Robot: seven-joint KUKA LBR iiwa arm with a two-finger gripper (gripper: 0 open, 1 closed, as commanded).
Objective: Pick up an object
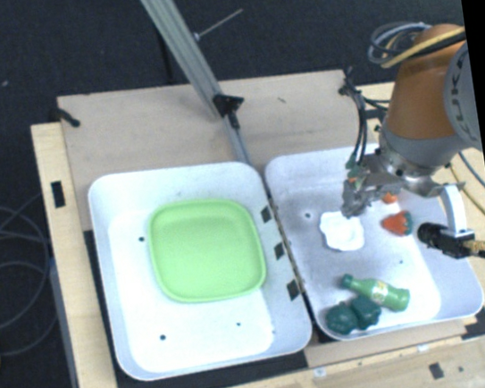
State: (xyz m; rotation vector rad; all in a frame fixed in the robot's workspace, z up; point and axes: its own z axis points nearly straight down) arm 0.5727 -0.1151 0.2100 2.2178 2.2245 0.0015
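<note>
Bench [151, 125] tan, two white bins; black floor around; tool [353, 202] state unclear.

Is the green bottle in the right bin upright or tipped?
Tipped. The green bottle lies on its side on the right bin floor, neck pointing up-left.

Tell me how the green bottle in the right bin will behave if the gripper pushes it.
The green bottle lies on its side, so it would probably roll. It looks like a small plastic toy, likely light. The dark green toy beside it may block it.
</note>
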